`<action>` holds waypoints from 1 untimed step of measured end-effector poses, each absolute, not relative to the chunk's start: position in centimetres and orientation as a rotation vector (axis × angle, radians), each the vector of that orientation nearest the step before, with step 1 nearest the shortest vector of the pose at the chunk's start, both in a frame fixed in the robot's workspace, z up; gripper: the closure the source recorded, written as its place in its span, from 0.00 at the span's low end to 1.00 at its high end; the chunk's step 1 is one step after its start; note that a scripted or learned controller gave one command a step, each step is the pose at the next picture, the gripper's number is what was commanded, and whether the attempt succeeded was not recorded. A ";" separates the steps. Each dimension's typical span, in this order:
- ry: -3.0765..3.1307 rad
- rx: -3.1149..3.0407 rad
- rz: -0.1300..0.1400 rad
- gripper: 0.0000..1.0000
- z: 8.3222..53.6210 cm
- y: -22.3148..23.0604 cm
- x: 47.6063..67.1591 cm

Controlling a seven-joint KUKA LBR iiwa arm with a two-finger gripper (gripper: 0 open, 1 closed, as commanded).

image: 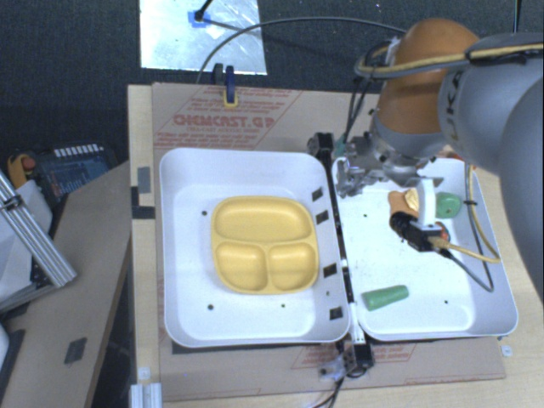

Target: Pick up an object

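Landmark: the central divider (336, 228) where the two white bins are meeting

Left bin (183, 228): lying just left of the divider, holding a yellow sectioned tray (263, 243) that is resting flat near its middle

Right bin (476, 304): lying just right of the divider

Green cylinder (385, 296): lying on its side in the right bin, near the divider's front end

Orange piece (403, 201): sitting right of the divider, towards its far end, partly hidden under the wrist

Pale green block (448, 204): sitting further right of the orange piece

Arm (484, 100): reaching over the right bin's far part

Gripper (350, 177): hanging just right of the divider's far end; grip state is not showing clearly enough, so I cannot tell
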State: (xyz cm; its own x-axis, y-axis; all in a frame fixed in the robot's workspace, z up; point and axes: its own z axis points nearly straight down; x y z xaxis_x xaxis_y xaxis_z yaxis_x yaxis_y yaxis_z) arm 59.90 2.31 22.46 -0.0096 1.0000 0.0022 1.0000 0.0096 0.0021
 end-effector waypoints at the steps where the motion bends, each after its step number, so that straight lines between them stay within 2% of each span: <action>1: -2.231 -2.209 -0.002 1.00 22.4 7.3 57.8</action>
